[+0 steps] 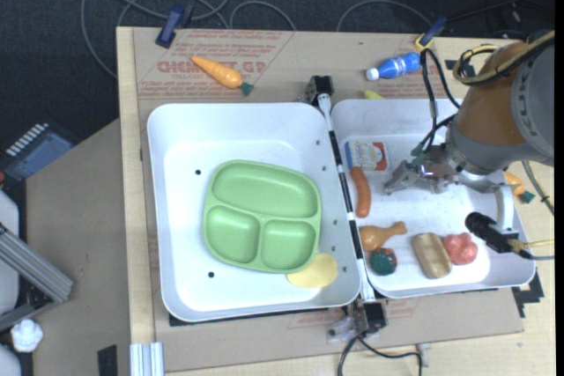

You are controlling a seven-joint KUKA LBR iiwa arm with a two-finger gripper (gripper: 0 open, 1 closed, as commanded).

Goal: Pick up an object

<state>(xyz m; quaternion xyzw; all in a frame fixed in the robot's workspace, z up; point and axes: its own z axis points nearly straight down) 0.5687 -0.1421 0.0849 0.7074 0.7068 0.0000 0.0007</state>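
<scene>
Objects for picking lie mostly in the right-hand shallow white plastic bin point(423, 114), while the left-hand shallow white plastic bin point(167, 154) holds a pale green three-compartment plastic tray point(262, 214) lying flat in its middle. A pale yellow rounded toy piece point(313, 272) touches the tray's near right corner, close to the divide between the two bins. Behind the left bin, on the brown cardboard sheet point(141, 84) covering the bench, rests an orange toy carrot with a green tip point(219, 71).

Across the divide, a long orange-red toy sausage point(359, 192) lies along the right bin's left wall, with a small white packet bearing a red label point(367, 156) just behind it. Nearer the front sit a tan toy chicken drumstick point(384, 233), a dark green and red round toy point(382, 261), a light brown bread-shaped block point(431, 254) and a pink lumpy toy point(461, 248), the last two touching side by side. Behind this bin a blue and white bottle point(395, 67) lies on its side on the cardboard.

The grey two-finger gripper point(398, 181) hangs low over the bin's middle, between the packet and the drumstick, its fingers spread open with nothing between them. The grey arm with its orange band point(493, 106) reaches in from the right.
</scene>
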